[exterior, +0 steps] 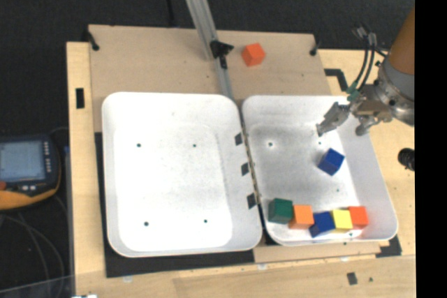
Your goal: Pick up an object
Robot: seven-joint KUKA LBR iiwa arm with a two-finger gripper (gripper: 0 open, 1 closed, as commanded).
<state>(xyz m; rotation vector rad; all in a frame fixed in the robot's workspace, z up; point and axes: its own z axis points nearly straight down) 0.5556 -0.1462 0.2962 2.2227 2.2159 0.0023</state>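
A blue cube (331, 161) lies tilted in the right bin (279, 115), a little right of its middle. My gripper (344, 126) hangs just above and behind that cube, near the bin's right side. Its two fingers are spread apart and open, with nothing between them. Along the bin's front wall sits a row of cubes: green (281, 210), orange (303, 215), blue (322, 222), yellow (341, 219) and red-orange (358, 215).
The left bin (112, 150) stands beside the right one. An orange cube (253, 54) rests on the bench behind the bins, next to a slanted metal rail (199, 7). A handheld pendant (24, 164) lies off the bench at far left.
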